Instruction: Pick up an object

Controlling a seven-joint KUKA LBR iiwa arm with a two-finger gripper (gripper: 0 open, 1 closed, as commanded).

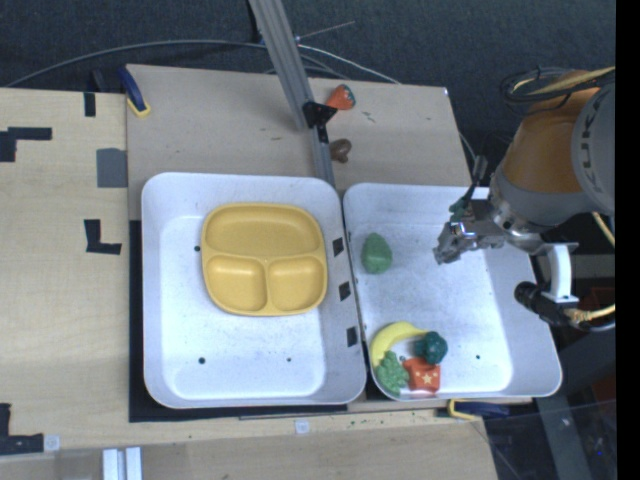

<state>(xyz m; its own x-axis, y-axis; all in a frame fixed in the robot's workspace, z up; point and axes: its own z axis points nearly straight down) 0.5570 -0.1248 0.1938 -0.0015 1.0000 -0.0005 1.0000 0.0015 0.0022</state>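
The camera view shows the arm [560, 158] reaching in from the right, its gripper [450, 245] over the right bin [500, 368], near a green object [376, 253]; whether it is closed I cannot tell. No writing is readable.

Even, diffuse overhead lighting; white bins [160, 298] appear bright without harsh glare. Shadows are faint. Overall image is soft, slightly blurred, low in resolution.

Divided plate [265, 258] in left bin [170, 368], toys [407, 358] in right bin [520, 368]
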